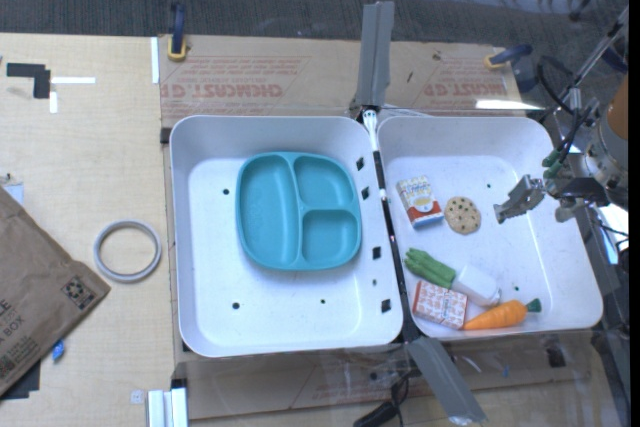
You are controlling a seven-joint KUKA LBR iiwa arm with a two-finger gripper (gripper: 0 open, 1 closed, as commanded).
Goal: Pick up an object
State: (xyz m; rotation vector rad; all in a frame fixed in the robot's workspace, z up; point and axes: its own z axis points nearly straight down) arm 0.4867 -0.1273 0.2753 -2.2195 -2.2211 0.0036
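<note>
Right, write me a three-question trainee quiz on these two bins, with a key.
1. True or false: the teal divided plate lies in the left bin.
2. Which item lies nearest the gripper? A) the carrot B) the cookie C) the tape ring
3. Fill in: the tape ring rests on the ____, outside both bins.

Key: 1. True. 2. B, the cookie, in the right bin just left of the gripper. 3. Bench, left of the left bin.
</note>
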